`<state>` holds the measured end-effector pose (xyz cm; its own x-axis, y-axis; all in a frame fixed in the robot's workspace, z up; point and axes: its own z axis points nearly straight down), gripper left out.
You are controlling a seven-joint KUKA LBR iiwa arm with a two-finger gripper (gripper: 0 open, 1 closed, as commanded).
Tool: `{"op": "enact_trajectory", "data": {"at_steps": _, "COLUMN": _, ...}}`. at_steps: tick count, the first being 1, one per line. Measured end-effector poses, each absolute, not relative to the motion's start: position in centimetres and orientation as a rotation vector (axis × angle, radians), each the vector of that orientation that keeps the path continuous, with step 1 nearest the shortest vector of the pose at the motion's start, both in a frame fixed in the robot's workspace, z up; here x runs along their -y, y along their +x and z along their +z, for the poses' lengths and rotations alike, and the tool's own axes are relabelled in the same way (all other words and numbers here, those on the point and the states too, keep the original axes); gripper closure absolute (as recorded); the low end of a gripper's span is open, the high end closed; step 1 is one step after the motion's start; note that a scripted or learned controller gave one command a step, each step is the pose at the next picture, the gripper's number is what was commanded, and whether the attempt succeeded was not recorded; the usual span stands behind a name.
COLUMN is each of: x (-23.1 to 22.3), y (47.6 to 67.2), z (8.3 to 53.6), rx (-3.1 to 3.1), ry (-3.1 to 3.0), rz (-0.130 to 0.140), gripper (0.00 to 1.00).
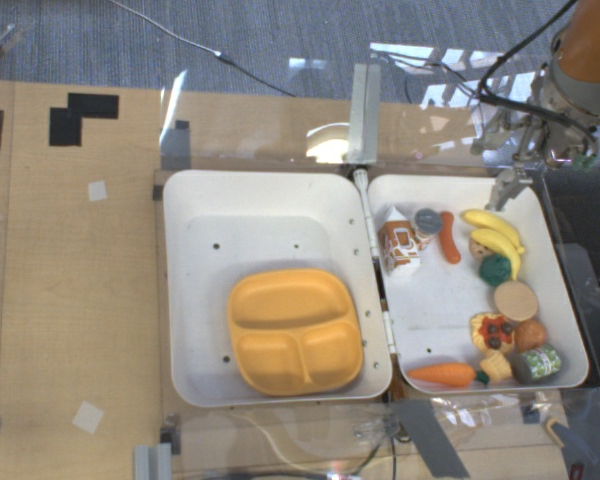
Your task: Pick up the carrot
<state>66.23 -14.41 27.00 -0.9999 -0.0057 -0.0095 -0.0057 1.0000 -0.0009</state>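
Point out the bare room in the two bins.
Left bin: bare floor above and left of the yellow tray. Right bin: a bare middle patch between carton, sausage and carrot. Its right side is crowded, from bananas down to can.

- Carrot (443, 374) lies along near wall of right bin (420, 303); wall blocks approach from that side.
- Its right end crowded: corn piece (496, 367) touching or just beside, pizza slice (493, 332) close behind, green can (538, 364) in corner.
- Bin centre, behind carrot's left/mid part, is bare floor w/ free room from above.
- Far half cluttered: milk carton (401, 247), sausage (448, 237), bananas (497, 235) along right.
- Left bin (210, 218): yellow divided tray (295, 329) takes near part; rest open.
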Motion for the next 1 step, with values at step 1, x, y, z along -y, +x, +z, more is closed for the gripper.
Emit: {"op": "enact_trajectory", "data": {"at_steps": 1, "x": 15.94, "y": 57.19, "z": 21.62, "rx": -3.137, "ry": -0.019, "rz": -0.002, "gripper": 0.0}}
